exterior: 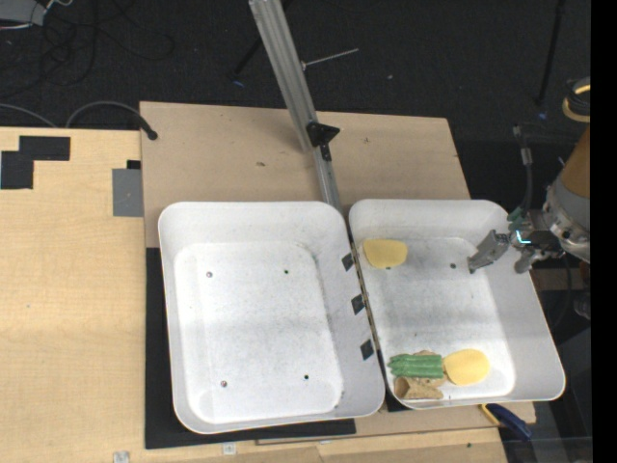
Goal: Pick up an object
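You have two white bins on the bench (241, 152): the left bin (253, 312) and the right bin (453, 302), their inner rims touching down the middle, with three small black clips along that seam. Count four objects, all in the right bin. One pale yellow piece (385, 253) lies alone in the far left corner, just beside the seam. The other three crowd the near edge: a green ridged item (416, 364), a tan crumbly bit (419, 388) touching it on the near side, and a round yellow piece (468, 366) just beside the green one.

Your gripper (499, 249) hangs at the right bin's right rim, its fingers spread apart with nothing between them. It sits well apart from every object.

For room, you have the bare middle of the right bin between the far piece and the near cluster. The cluster leaves little margin against the near wall. A slanted metal rail (289, 85) reaches down to the far end of the seam.
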Robot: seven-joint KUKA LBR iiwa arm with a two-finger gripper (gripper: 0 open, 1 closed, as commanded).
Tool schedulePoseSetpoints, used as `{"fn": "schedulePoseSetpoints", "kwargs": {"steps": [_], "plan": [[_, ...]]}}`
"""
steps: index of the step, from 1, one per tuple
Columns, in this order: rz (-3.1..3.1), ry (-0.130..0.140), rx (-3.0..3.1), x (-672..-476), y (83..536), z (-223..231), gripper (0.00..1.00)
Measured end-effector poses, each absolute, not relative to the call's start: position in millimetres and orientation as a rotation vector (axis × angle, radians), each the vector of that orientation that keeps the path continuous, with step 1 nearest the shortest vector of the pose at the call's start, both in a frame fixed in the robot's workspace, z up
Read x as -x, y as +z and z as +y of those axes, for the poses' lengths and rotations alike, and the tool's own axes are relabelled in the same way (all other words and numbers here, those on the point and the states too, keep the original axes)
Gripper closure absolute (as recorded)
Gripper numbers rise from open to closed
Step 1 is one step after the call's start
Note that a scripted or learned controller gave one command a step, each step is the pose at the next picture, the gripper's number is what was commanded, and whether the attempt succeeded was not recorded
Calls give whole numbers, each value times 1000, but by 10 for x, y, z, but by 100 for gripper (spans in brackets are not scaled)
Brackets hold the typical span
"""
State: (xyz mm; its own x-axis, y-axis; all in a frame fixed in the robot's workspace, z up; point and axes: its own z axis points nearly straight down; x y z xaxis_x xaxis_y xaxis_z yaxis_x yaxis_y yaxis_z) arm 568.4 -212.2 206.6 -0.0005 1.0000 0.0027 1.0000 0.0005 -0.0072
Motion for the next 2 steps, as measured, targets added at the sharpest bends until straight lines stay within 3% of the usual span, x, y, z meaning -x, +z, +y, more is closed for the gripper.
{"fn": "schedulePoseSetpoints", "kwargs": {"steps": [1, 2], "plan": [[-2222, 2, 2218, -5693, 2093, -2124, 0], [-2217, 5, 2217, -5662, 1648, -2160, 0]]}}
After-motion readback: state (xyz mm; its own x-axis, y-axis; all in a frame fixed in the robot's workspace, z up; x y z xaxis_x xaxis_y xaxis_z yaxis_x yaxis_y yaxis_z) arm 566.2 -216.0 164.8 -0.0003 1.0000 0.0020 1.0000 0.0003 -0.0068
